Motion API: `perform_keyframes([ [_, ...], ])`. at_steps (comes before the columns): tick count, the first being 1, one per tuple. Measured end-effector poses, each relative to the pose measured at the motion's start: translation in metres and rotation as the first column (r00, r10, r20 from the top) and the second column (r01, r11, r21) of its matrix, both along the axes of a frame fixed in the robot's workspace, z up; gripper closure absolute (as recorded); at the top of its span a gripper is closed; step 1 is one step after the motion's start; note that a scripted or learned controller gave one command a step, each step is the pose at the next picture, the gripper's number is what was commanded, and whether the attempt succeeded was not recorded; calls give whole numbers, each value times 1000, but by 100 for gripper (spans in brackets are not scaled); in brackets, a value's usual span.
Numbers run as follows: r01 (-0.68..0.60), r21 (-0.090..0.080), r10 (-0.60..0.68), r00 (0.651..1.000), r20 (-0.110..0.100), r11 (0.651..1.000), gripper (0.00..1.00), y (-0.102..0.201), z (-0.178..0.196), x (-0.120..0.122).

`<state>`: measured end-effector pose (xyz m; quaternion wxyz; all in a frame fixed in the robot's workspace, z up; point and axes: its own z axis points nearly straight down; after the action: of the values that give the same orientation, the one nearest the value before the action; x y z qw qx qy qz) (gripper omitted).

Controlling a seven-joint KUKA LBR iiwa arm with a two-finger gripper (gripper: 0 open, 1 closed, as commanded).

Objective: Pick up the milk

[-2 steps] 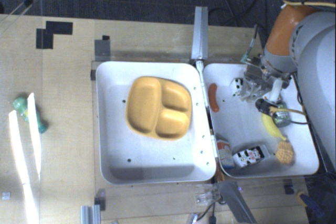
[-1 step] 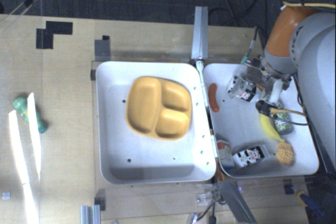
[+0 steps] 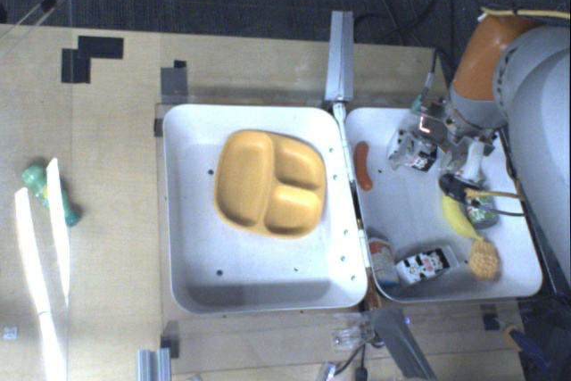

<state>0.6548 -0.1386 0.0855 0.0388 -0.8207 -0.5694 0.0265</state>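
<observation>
The milk (image 3: 422,264) is a small white carton with dark print, lying on its side at the near edge of the right bin (image 3: 419,210). My gripper (image 3: 439,156) hangs over the far part of that bin, well beyond the milk and apart from it. Its fingers stand open with nothing between them. The arm's orange band (image 3: 486,49) and grey body come in from the right.
In the right bin a red sausage (image 3: 361,167) lies by the left wall, and a banana (image 3: 459,217) and a round waffle-like cookie (image 3: 483,259) lie right of the milk. A small can (image 3: 381,256) touches the milk's left end. A yellow sectioned tray (image 3: 270,183) sits in the left bin (image 3: 192,219).
</observation>
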Motion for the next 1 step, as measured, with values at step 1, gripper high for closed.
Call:
perform_keyframes([
  [1,-4,-2,4,1000,-9,1000,100,-1,7,-2],
])
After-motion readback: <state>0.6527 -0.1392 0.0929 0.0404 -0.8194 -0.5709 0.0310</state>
